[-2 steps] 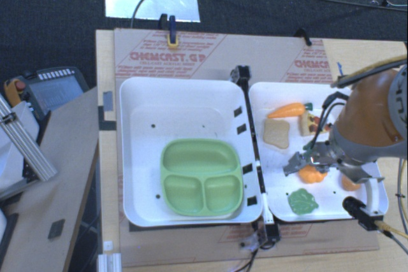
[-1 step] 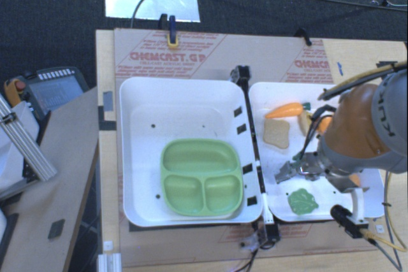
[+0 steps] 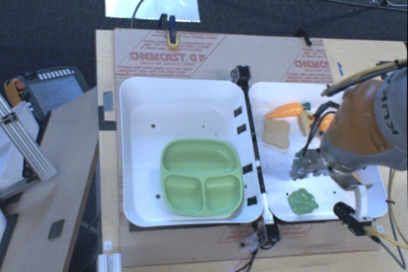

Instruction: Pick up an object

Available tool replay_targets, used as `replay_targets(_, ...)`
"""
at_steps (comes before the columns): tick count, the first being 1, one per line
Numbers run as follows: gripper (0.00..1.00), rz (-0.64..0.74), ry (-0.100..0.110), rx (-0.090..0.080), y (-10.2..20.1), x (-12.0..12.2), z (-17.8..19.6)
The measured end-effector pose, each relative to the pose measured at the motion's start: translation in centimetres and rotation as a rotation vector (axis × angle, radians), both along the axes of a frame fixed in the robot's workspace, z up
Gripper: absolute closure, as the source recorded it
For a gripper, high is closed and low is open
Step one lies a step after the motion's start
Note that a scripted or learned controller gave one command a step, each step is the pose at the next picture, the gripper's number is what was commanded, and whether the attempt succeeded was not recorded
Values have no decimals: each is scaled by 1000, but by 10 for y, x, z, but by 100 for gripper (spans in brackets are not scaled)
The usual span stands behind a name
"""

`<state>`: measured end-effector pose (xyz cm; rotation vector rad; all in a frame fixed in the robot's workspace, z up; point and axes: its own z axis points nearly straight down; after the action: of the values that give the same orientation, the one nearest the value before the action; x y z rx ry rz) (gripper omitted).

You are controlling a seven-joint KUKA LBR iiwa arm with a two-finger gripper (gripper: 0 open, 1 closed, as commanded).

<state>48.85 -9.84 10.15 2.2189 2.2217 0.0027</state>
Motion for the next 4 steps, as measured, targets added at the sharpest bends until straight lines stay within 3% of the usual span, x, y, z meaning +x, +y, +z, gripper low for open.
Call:
replay_targets(3, 100, 4, -6, -2, -4, 3, 170)
replay_targets(4, 100, 8, -1, 1, 51, 33, 167)
